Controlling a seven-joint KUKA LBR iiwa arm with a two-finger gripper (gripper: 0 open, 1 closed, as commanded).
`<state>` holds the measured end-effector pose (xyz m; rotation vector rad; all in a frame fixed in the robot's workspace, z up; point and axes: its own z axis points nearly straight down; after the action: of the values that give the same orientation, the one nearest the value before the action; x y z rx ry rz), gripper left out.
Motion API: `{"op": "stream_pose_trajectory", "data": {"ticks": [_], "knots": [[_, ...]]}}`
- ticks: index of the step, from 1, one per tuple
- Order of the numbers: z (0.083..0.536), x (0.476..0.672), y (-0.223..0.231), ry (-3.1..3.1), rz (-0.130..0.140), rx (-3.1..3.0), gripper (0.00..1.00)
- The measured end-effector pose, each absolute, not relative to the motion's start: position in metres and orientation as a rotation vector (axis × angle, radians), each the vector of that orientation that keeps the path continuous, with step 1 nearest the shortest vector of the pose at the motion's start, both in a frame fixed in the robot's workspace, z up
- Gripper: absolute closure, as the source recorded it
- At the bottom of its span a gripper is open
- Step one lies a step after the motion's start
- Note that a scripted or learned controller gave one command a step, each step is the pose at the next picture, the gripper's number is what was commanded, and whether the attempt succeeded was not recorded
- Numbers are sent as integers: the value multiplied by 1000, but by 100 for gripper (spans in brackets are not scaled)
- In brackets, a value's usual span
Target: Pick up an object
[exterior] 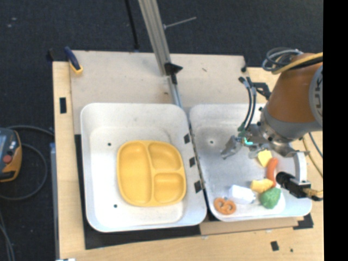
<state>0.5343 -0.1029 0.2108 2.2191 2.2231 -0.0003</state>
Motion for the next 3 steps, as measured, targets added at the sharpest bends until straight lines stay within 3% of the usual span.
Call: {"op": "stream_pose_trajectory", "data": {"ticks": [1, 3], "knots": [[211, 535, -103, 2222, 1, 2218, 0], [124, 534, -103, 2221, -3, 2223, 0]]}}
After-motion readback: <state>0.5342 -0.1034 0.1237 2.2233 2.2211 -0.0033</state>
